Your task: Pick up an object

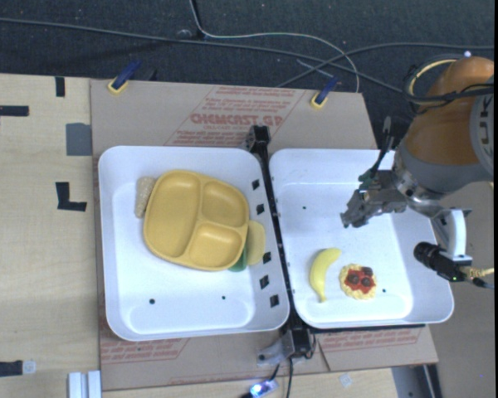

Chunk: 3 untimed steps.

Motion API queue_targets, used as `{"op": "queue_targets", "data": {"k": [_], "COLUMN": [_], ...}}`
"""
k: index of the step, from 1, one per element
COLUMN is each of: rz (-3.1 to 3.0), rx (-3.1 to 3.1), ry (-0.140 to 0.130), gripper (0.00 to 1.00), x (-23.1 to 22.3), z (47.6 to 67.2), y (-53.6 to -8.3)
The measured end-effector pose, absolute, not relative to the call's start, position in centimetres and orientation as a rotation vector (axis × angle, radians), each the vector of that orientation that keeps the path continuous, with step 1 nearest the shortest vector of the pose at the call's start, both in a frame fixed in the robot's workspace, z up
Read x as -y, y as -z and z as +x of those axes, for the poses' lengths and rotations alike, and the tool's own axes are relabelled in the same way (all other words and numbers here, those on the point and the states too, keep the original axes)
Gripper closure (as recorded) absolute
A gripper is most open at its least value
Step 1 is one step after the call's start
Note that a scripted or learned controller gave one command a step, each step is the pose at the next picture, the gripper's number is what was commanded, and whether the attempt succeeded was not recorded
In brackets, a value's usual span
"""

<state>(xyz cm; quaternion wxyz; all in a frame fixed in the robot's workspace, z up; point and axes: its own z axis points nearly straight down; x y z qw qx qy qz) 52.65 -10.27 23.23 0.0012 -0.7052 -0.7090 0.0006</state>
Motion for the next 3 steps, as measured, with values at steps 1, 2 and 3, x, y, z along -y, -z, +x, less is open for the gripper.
{"op": "queue_targets", "data": {"k": [1,2,3], "rz": [-2.214,-2.214,-2.211], "rx": [2.225,2.226,2.228], "ry": [-0.003,-0.002,-0.002], "gripper": [1.0,1.0,1.0], "x": [5.7,1.1,-5.2], "z": [51.7,51.3,51.3], "y": [-22.6,-21.9,-21.5]}}
